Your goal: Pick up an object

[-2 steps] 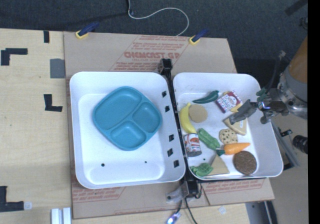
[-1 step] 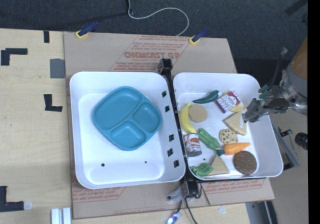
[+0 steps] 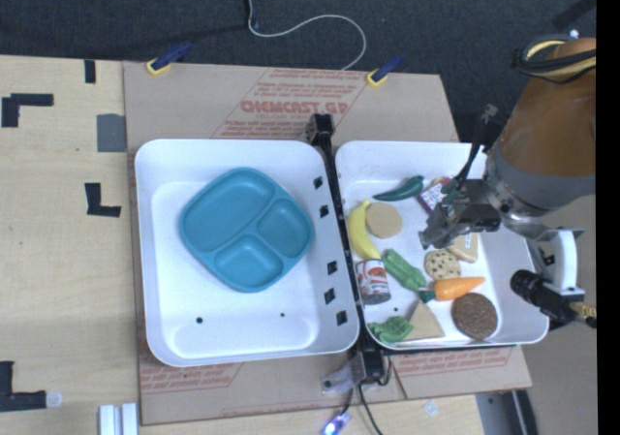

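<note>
Lettuce [image 3: 390,330] lies low-left of the gripper [image 3: 441,227], whose opening cannot be told. Just beneath sits a cookie [image 3: 441,263], the likely target; descending straight avoids nudging the carrot [image 3: 457,287] below it.

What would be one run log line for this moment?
arm: over right bin | gripper: above the food pile near cookie | grasp: unclear | left bin: blue tray

Lighting: even, bright overhead; white bins [image 3: 155,230] near overexposed; shadows soft, short; focus slightly soft throughout; upper frame dim.
</note>
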`<state>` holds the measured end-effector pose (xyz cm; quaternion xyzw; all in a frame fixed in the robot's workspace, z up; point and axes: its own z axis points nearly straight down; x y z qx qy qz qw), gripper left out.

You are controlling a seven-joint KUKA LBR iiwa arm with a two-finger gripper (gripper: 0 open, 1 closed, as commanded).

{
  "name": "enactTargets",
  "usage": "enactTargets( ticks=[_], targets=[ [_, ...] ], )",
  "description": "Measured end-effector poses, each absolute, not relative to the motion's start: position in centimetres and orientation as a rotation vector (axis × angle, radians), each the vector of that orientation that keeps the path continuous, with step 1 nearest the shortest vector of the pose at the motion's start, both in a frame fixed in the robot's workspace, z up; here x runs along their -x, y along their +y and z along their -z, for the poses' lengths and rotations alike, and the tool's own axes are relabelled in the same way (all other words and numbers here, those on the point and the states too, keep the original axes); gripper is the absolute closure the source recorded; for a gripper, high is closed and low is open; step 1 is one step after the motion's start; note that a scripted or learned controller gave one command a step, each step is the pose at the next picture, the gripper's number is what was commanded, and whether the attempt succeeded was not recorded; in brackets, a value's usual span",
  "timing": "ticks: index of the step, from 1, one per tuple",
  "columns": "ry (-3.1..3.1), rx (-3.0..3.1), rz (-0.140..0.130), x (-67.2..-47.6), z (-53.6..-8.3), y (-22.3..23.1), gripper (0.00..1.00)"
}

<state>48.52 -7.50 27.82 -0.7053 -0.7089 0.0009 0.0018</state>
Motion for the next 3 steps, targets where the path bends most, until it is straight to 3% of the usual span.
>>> enactTargets(
  ticks=[1, 2, 3],
  targets=[
    [-2.236, 2.200, 0.000, -50.9, -25.3, 5.9, 1.00],
    [-2.226, 2.223, 0.008, -48.3, -35.8, 3.5, 1.00],
    [-2.228, 2.216, 0.004, -48.4, -39.4, 6.4, 1.00]
  ],
)
